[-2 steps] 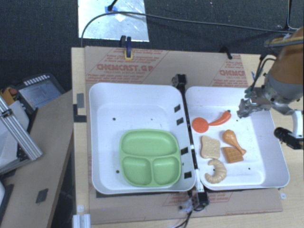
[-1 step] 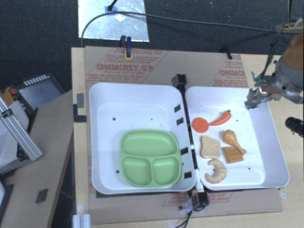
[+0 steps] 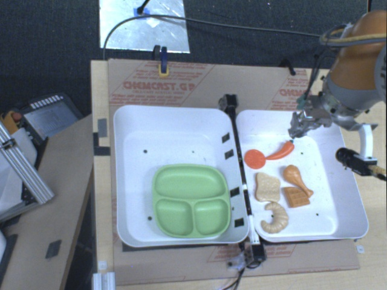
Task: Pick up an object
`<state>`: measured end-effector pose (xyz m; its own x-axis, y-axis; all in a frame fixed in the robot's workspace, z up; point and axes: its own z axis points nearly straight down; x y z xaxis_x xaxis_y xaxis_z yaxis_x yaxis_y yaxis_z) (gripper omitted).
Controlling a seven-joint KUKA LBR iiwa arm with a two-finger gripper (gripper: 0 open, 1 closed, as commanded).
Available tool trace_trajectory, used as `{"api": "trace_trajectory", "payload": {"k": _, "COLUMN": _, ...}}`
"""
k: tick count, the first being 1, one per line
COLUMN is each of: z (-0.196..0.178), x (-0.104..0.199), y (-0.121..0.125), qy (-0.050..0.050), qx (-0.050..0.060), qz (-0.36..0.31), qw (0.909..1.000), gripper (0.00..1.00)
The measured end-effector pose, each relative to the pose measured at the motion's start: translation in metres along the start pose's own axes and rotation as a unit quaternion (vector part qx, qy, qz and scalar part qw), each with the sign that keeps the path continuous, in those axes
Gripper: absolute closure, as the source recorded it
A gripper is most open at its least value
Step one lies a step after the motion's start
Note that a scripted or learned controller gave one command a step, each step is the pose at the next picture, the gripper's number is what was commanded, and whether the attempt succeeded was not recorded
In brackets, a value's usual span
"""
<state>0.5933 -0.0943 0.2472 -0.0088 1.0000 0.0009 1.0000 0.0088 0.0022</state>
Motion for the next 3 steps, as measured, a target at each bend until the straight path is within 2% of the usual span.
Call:
{"api": "trace_trajectory", "payload": {"k": 2, "z": -0.008, "x": 0.118, "y": 0.019, "qy": 0.000, "qx": 0.000, "qz": -0.001, "qw": 1.0000, "gripper": 1.00}}
{"api": "trace_trajectory", "payload": {"k": 3, "z": 0.011, "x": 0.172, "y": 0.025, "qy": 0.000, "qx": 0.001, "qz": 0.000, "qw": 1.0000, "gripper": 1.00}}
